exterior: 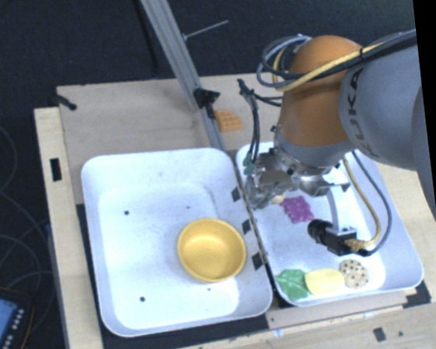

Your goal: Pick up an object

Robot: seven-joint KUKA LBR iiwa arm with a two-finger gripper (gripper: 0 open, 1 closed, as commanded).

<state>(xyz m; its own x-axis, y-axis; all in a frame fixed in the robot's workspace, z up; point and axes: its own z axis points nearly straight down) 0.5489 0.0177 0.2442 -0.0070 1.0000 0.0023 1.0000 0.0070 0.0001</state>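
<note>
Position: my pincer (267,190) sits low over the right bin (404,266), at its far left corner, close to the wall that adjoins the left bin (123,161). My wrist and the orange band above it cover the pincer from above, so I cannot tell whether it is wide or narrow. I see nothing held in it.

Right bin, candidate objects:
1. A purple toy piece (298,209) lies on the bin floor just beside my pincer, on the side toward the near edge. Whether the two touch cannot be determined.
2. A green piece (291,282) lies in the near left corner.
3. A pale yellow rounded piece (324,281) lies just beside the green piece; they appear to touch.
4. A tan round piece with dark dots, cookie-like (354,273), lies just beside the pale yellow piece, along the same near wall.

Left bin: a yellow bowl (211,249) stands upright, opening upward, toward the near right part of the bin and well apart from my pincer.

Surroundings: both bins rest on the pale tabletop (132,109). A small orange item (228,120) lies on the tabletop beyond the bins, beside the foot of a slanted metal rail (172,42)
</note>
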